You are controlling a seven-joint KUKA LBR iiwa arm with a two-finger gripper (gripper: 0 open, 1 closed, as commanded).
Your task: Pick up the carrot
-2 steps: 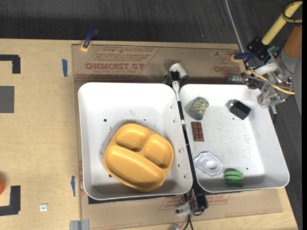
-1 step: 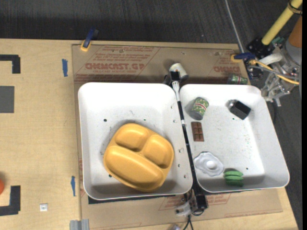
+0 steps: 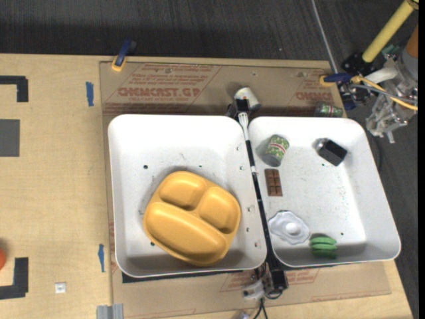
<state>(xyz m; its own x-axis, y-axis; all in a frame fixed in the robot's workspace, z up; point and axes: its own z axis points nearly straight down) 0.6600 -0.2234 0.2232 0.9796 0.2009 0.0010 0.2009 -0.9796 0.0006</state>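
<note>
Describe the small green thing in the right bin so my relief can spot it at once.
Start at the right bin, the one holding several small items. Go to its near edge, where a green ridged object lies just right of a clear crumpled plastic piece. It is the only solid green, rounded item there; the can near the far edge is green and white with a printed label.

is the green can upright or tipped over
Tipped. The can lies on its side in the right bin, its round end facing the camera.
</note>
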